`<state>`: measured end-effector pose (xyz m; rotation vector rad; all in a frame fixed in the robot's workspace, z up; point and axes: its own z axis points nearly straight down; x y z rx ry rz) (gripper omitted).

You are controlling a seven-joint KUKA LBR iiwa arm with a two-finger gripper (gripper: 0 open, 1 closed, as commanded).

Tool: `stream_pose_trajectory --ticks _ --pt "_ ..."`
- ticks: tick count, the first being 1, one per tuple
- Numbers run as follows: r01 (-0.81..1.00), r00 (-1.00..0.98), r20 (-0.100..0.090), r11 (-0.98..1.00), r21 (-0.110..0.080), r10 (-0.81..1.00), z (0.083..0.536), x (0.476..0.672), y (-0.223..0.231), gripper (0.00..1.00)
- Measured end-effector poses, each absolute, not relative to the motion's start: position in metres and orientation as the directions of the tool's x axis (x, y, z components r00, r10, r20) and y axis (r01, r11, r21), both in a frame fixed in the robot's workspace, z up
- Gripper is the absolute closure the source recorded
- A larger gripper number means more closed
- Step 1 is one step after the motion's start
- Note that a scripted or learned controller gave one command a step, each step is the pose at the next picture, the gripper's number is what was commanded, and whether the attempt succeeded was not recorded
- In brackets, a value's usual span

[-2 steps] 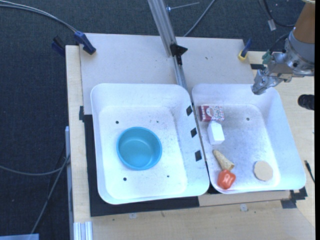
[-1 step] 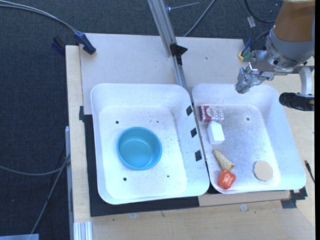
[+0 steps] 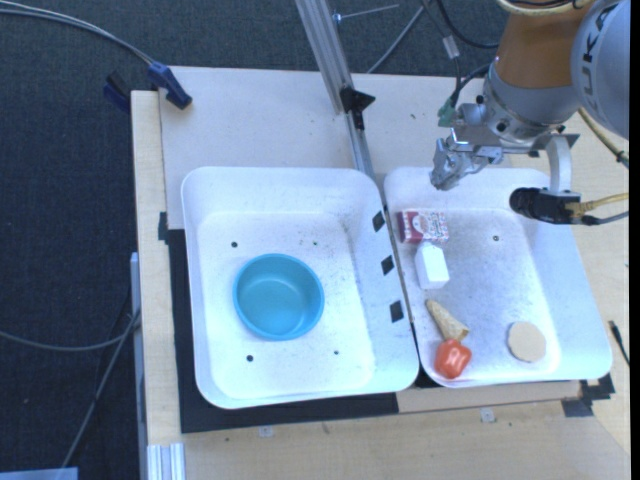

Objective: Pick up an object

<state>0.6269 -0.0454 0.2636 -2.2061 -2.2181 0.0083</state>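
Camera view: gripper (image 3: 446,175) poised over right bin (image 3: 560,268) far rim; jaw state impossible to tell. Below the jaws, red carton (image 3: 423,227), then white block (image 3: 432,266), cone (image 3: 446,318), red pepper (image 3: 452,358). Round biscuit (image 3: 526,342) lower right; blue bowl (image 3: 279,296) far lower left.

Red carton (image 3: 423,227), white block (image 3: 432,266), cone (image 3: 446,318), pepper (image 3: 452,358), cookie (image 3: 526,342).
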Motion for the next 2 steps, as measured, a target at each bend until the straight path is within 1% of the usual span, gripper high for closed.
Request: stream_pose_trajectory --ticks 1,2 --pt "1.000 -0.006 0.002 0.006 0.001 1.000 0.267 0.640 0.005 1.00" --pt "1.000 -0.006 0.004 0.006 0.003 1.000 0.271 0.644 0.060 1.00"
